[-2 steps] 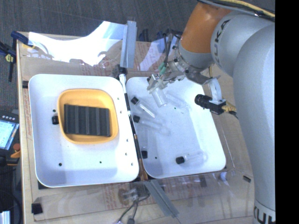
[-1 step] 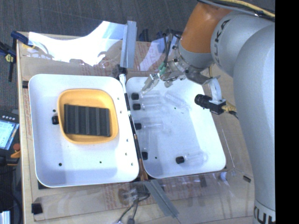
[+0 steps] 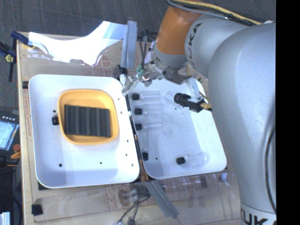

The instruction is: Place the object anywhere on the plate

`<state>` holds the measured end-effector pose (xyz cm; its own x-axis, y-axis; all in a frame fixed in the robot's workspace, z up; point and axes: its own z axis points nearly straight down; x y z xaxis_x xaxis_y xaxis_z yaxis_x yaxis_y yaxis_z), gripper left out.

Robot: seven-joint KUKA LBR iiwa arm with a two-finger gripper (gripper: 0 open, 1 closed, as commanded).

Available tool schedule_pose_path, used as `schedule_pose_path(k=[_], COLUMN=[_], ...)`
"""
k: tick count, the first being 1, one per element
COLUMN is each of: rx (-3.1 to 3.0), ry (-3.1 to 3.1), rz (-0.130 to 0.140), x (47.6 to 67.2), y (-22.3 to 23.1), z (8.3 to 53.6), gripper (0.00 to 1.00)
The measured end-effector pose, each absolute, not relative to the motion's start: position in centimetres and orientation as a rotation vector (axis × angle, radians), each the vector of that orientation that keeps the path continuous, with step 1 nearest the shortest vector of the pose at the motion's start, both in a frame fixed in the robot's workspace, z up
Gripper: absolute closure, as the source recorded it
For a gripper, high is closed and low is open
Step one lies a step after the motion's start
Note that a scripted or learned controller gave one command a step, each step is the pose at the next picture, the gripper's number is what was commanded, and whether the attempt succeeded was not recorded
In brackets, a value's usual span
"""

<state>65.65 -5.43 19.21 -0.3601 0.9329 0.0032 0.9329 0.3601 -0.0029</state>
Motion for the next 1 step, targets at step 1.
schedule_pose_path(k=[1], rx=[-1.8], ry=[-2.574], rz=[0.001], x=[65.68], y=[-0.54], z=[20.44], gripper=[0.0])
